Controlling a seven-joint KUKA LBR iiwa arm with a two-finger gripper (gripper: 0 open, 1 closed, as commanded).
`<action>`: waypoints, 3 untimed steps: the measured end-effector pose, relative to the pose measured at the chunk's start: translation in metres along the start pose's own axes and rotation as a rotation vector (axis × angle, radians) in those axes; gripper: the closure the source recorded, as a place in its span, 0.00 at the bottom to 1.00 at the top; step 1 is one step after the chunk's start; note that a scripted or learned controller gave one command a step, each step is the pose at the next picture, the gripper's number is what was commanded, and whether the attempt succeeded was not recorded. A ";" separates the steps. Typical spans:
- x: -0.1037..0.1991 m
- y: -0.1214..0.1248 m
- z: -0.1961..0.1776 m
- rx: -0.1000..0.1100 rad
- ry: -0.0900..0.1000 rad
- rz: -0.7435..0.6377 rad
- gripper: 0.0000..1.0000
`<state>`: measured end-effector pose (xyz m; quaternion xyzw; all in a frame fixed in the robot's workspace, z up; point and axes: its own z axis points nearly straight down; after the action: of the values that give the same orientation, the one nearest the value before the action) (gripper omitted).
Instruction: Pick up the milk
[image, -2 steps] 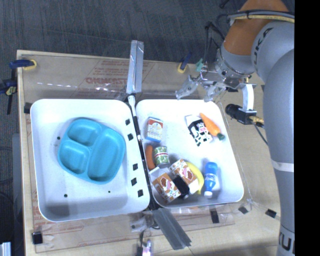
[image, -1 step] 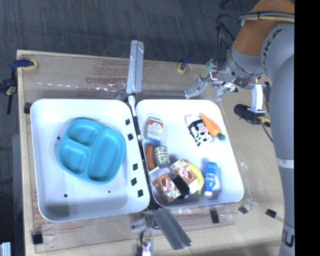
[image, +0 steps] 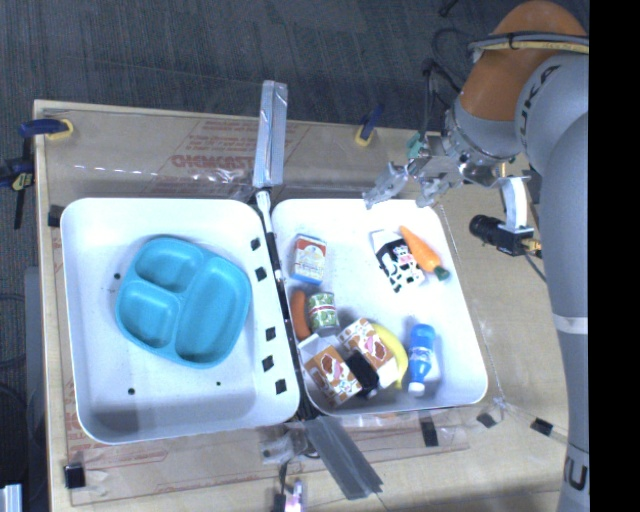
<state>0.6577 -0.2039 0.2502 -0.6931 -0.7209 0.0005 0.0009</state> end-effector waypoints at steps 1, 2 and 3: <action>-0.004 0.000 0.004 0.002 0.001 -0.114 0.00; -0.004 0.000 0.020 0.001 0.000 -0.223 0.00; -0.004 0.000 0.159 0.000 -0.001 -0.252 0.00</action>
<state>0.6577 -0.2075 0.0917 -0.5971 -0.8022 0.0008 0.0005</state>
